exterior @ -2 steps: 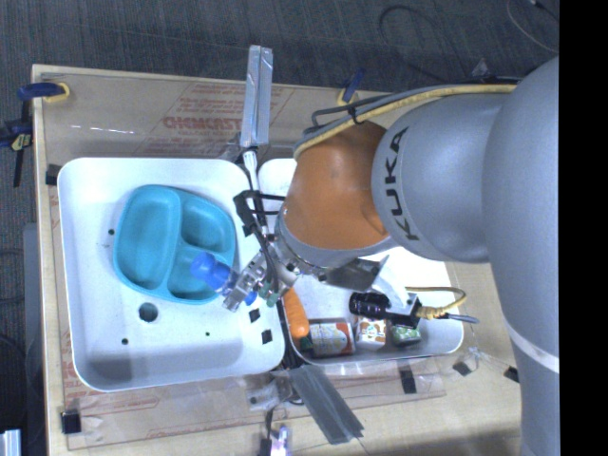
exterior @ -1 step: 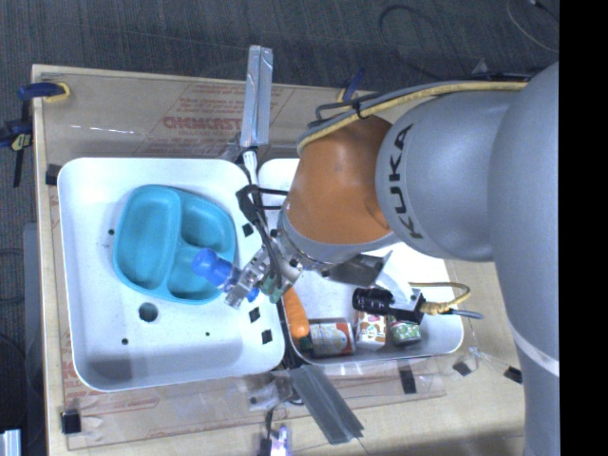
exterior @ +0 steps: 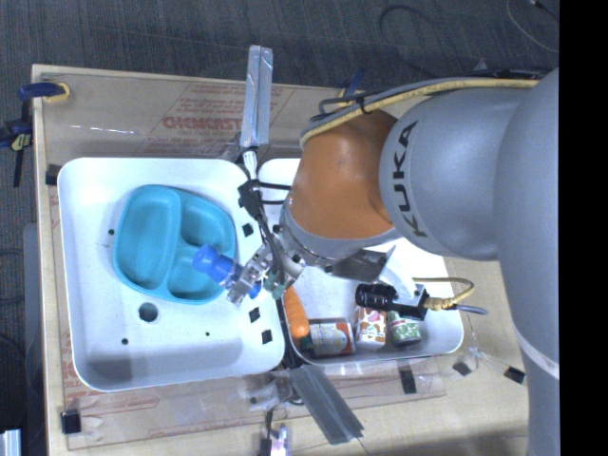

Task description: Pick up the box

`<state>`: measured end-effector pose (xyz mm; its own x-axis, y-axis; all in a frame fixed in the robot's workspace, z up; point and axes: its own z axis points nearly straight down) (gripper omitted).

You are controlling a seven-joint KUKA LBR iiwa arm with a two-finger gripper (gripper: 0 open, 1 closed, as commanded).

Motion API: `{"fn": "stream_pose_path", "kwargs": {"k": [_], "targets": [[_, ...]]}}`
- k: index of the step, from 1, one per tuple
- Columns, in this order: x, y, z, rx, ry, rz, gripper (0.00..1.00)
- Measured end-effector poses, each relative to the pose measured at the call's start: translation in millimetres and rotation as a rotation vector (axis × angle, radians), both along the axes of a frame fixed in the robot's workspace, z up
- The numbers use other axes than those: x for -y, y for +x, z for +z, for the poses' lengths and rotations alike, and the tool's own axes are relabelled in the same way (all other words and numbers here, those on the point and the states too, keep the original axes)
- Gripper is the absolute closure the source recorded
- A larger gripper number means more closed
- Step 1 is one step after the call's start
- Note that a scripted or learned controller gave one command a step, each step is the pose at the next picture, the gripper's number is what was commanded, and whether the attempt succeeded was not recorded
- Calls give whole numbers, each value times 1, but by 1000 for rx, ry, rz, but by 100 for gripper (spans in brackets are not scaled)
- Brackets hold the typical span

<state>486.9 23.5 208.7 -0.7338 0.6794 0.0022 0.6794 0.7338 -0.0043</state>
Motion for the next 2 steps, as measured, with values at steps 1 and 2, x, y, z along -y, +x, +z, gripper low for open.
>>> {"fn": "stream_pose_path", "kwargs": {"k": [1, 2], "targets": [[0, 1, 9, 0, -1, 4, 100], [8, 5, -18, 0, 2, 242, 100]]}}
